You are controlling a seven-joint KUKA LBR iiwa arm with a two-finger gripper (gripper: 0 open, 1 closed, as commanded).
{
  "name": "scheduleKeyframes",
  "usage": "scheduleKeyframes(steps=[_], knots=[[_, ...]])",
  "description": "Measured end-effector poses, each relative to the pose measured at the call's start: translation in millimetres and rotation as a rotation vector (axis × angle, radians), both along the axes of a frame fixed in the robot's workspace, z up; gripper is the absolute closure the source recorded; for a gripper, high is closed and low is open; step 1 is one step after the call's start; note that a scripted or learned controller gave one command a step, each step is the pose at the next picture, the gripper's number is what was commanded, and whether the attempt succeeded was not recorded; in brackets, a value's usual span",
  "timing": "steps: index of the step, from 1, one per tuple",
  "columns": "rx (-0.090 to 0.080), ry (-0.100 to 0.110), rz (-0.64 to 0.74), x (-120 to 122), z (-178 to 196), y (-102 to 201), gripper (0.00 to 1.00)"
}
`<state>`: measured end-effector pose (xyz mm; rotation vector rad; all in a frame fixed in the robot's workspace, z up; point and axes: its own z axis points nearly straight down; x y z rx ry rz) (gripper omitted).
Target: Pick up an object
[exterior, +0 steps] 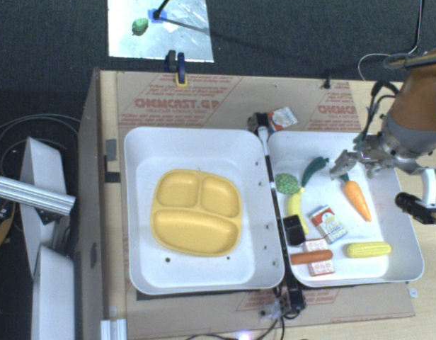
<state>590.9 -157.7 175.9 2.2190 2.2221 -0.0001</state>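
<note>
- Since the task names no particular object, any of the small toy foods counts as its thing; the carrot point(357, 198) is taken as the likeliest and as the landmark for this list.
- Carrot: orange, green top, lying flat and slanted in the right bin point(410, 262); it has bare bin floor on both sides, so it is judged an easy grasp.
- Hand point(349, 165): just above the carrot's green top, hanging low over the bin; whether it is apart or together I cannot tell; nothing is seen held in it.
- Arm point(416, 112): grey and orange, up and right of the carrot, reaching in over the bin's far corner.
- Dark green pod point(315, 167): left of the carrot and slightly above, apart from it.
- Broccoli point(287, 183): further left of the carrot, against the bin's inner wall.
- Yellow banana-like piece point(296, 205) and black block point(294, 229): left of the carrot, close together; judged awkward to reach because they crowd the wall.
- Red-and-white carton point(328, 224): just below and left of the carrot's tip.
- Corn cob point(368, 248): below the carrot, lying flat.
- Sausage point(311, 257): below and left of the carrot, touching small boxes.
- Left bin point(144, 190): well left of the carrot, holding a yellow divided plate point(197, 211); judged the likely set-down place.
- Desk point(204, 101): printed cardboard sheet beneath both bins.
</note>
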Motion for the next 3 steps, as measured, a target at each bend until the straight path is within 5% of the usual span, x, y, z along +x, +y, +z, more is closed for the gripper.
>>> scheduleKeyframes(steps=[2,3], knots=[[0.0,0.001,-0.001,-5,-75,-20,0.0],[-0.001,-0.003,0.001,-3,-63,-20,1.0]])
